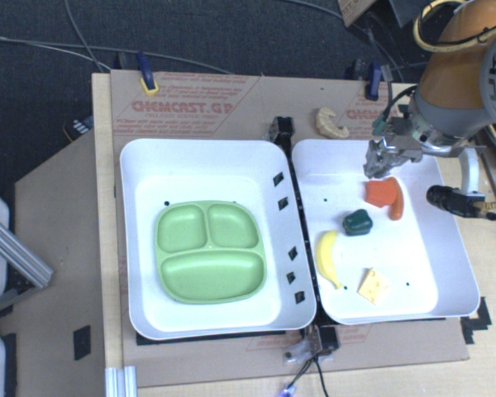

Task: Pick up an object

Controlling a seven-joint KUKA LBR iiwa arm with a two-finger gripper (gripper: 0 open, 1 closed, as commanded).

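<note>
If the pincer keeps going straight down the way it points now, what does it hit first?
Most likely the orange object, which lies just below the pincer in the right bin. Depth is hard to judge from this slanted view, so it may instead land on bin floor beside it.

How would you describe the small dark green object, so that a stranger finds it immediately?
Look at the right white bin, the one without the green tray. Near its middle lies the dark green object, just below-left of the orange piece and above-right of the banana. It is the darkest item there; its neighbours are orange or yellow.
</note>
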